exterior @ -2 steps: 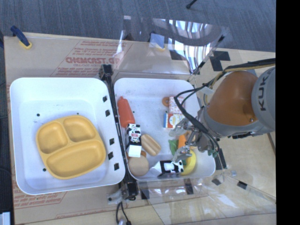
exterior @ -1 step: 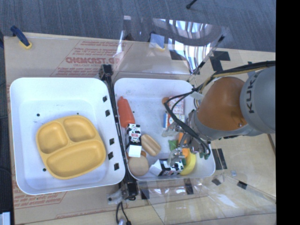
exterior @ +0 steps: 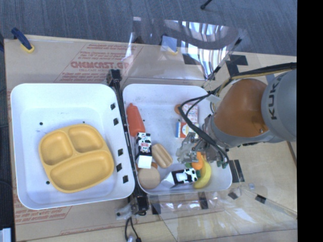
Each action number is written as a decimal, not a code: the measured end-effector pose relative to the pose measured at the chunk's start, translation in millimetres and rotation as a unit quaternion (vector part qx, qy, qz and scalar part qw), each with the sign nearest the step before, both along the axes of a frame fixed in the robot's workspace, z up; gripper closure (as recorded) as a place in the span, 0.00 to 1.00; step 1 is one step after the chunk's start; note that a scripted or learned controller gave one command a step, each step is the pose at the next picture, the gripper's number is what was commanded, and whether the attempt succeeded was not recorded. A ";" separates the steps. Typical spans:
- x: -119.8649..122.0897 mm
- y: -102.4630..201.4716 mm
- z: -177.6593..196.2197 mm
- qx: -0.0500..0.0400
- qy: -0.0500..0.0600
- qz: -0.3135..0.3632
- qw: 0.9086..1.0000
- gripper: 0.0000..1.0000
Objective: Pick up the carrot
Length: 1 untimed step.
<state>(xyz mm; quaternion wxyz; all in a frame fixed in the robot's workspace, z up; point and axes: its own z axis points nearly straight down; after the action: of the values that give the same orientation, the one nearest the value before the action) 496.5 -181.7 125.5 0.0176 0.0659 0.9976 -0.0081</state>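
The carrot (exterior: 200, 160) is a small orange piece with a green top. It lies near the front right corner of the right bin (exterior: 161, 91), just behind a banana (exterior: 204, 176). My gripper (exterior: 196, 153) hangs right over the carrot, low in the bin, and partly covers it. The orange-banded wrist (exterior: 242, 110) blocks the bin's right side. I cannot see whether the carrot is between the gripper's tips.
The right bin also holds a long red-orange sausage-like piece (exterior: 135, 121), two cow-patterned cartons (exterior: 144, 146) (exterior: 184, 176), a bread roll (exterior: 162, 155), a tan egg-like ball (exterior: 149, 178) and a small box (exterior: 181, 129). A yellow divided plate (exterior: 75, 158) lies in the left bin (exterior: 25, 100).
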 end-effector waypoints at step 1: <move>1.8 1.1 9.7 0.000 -0.001 0.004 1.000 1.00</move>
<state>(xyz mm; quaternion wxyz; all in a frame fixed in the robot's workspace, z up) 498.3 -180.6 135.2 0.0185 0.0618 0.9979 -0.0082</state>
